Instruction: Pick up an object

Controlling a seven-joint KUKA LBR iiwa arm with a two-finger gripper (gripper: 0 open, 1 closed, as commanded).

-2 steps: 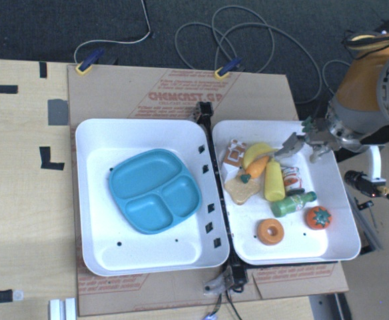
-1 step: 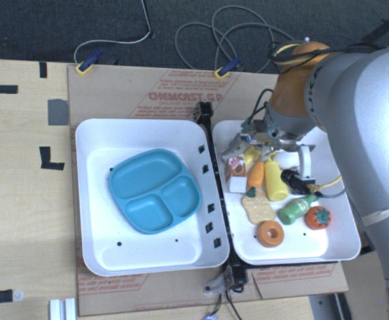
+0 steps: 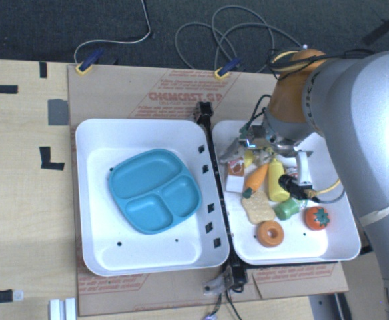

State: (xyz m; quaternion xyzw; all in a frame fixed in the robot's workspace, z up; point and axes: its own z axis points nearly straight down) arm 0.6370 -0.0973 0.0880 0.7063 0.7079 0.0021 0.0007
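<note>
Two shallow white bins sit side by side on a cardboard sheet (image 3: 174, 95) laid over the bench. The left bin (image 3: 91, 199) holds one thing, a blue divided plate (image 3: 154, 190) with three compartments, lying a little left of the bin's middle with bare white floor all around it, widest toward the near rim. The right bin (image 3: 341, 242) holds a tight cluster of toy food in its middle and left part: an orange carrot (image 3: 256, 177) lying at a slant, a yellow bottle-shaped piece (image 3: 276, 185) just right of it, a pale cracker-like slab (image 3: 256, 209) below them, a small green piece (image 3: 288, 209) beside the slab, a brown doughnut ring (image 3: 270, 233) nearer the front rim, and a red tomato (image 3: 316, 218) apart to the right. A small white card with a red mark (image 3: 235, 169) lies at the cluster's left edge, close to the wall shared with the left bin. The grey arm with its orange band (image 3: 291, 95) reaches in from the right and covers the far right corner of this bin. The gripper (image 3: 264, 149) is down over the far end of the cluster, above the carrot and yellow piece; whether its fingers are spread or closed cannot be told, and nothing is visibly held. Open floor in the right bin remains along the near rim and near right corner. Cables (image 3: 228, 29) loop on the dark floor beyond the bench.
</note>
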